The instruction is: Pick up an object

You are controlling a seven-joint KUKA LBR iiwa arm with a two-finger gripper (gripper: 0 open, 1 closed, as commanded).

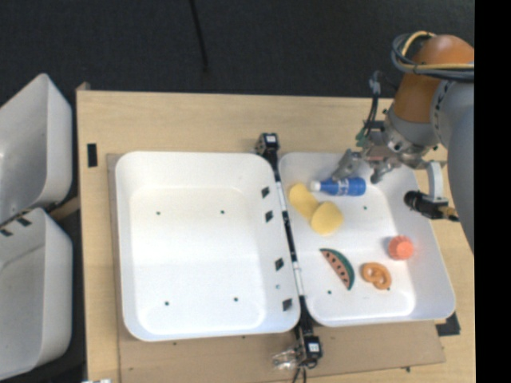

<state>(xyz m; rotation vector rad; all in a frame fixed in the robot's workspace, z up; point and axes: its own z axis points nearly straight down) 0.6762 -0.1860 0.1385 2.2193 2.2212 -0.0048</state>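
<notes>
As I count them, the right bin [431,294] holds six items: one blue bottle [339,187] near its far edge, two yellow pieces [315,209] toward its left edge, one watermelon slice [338,267], one pretzel [375,274], one orange ball [401,248]. Gripper [361,164] hangs over the bottle's right end; grip state I cannot tell. Left bin [196,246] adjoins on a wooden bench [100,126].

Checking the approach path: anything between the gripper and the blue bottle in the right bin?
Nothing visible. The gripper is right above the blue bottle at the back of the right bin. The yellow pieces lie on the bottle's far side, toward the divider.
</notes>
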